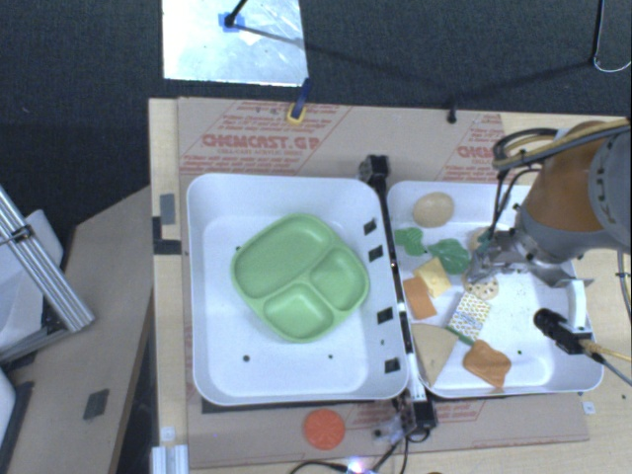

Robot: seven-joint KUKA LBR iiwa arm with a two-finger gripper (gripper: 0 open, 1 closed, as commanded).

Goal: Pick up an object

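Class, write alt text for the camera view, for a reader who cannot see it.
A grey robot arm reaches from the right, its gripper low over toy food pieces in the right white bin. The left white bin holds a green divided plate. An orange disc lies on the bench.

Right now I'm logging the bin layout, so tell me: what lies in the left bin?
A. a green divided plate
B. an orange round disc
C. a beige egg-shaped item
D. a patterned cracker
A: the green divided plate rests alone on the floor of the left bin, while the egg-shaped item and the patterned cracker lie in the right bin.
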